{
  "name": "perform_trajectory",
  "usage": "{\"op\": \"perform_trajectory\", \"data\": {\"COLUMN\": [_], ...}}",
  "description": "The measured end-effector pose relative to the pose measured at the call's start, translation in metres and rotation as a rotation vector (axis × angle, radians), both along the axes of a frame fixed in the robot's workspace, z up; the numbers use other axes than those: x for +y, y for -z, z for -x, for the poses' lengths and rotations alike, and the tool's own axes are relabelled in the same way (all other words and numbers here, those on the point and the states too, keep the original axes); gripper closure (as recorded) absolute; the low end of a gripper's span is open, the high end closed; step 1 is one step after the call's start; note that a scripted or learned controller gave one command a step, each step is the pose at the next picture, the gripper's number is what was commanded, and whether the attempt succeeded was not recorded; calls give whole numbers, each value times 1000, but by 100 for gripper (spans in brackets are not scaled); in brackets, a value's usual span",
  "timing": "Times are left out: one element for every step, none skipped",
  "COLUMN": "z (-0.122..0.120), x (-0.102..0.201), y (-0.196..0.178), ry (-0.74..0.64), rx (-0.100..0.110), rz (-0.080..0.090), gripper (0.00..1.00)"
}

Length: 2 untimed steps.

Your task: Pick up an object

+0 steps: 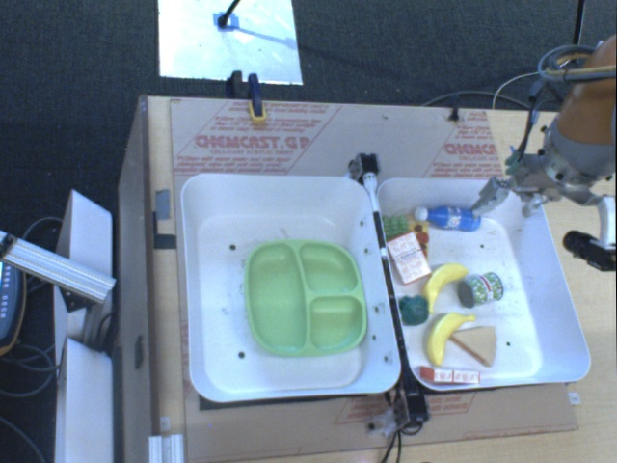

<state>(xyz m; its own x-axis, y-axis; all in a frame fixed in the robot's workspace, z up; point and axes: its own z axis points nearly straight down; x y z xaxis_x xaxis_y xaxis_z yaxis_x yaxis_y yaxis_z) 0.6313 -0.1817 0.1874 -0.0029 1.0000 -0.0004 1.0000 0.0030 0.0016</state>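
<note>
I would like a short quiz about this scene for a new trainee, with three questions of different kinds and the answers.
1. True or false: the green divided tray lies in the left bin.
2. Multiple choice: what lies nearest the gripper? A) blue bottle B) wedge of bread C) dark green piece
3. Fill in: the right bin holds ___ bananas, one upper and one lower.

Key: 1 true; 2 A; 3 two.
</note>
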Motion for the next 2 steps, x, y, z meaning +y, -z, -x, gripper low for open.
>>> {"op": "perform_trajectory", "data": {"z": [45, 90], "x": [38, 72], "y": [53, 103], "ry": [1, 2], "rx": [2, 1], "rz": [-1, 0], "gripper": [0, 0]}}
